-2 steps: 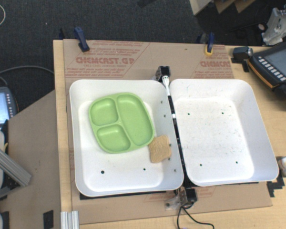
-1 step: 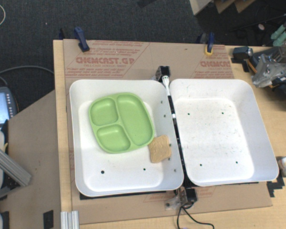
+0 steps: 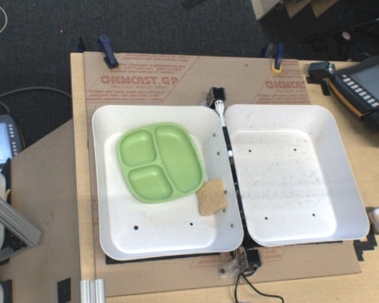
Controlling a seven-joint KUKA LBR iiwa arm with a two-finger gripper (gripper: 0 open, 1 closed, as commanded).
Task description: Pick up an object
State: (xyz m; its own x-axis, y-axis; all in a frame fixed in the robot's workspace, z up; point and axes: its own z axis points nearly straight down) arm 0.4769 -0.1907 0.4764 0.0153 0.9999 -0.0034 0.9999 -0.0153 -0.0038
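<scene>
A: What was in the bins at that moment?

B: The left bin [image 3: 114,232] held a green divided plate [image 3: 161,163] with three compartments, lying flat toward the bin's upper middle. Just beside the plate's lower right corner, touching or nearly touching its rim, lay a small tan piece, probably a slice of toy bread or a sponge [image 3: 211,197]. The right bin [image 3: 341,169] showed bare white floor with dark specks.

A: And the gripper's jaws, wide or narrow?

B: I could not tell; there was no way to judge them.

A: So how far along was the pick?

B: By my reading, nothing was done. Both objects rested on the bin floor, unlifted. The whole job remained: reach in, close on one, likely the tan piece, and raise it.
</scene>
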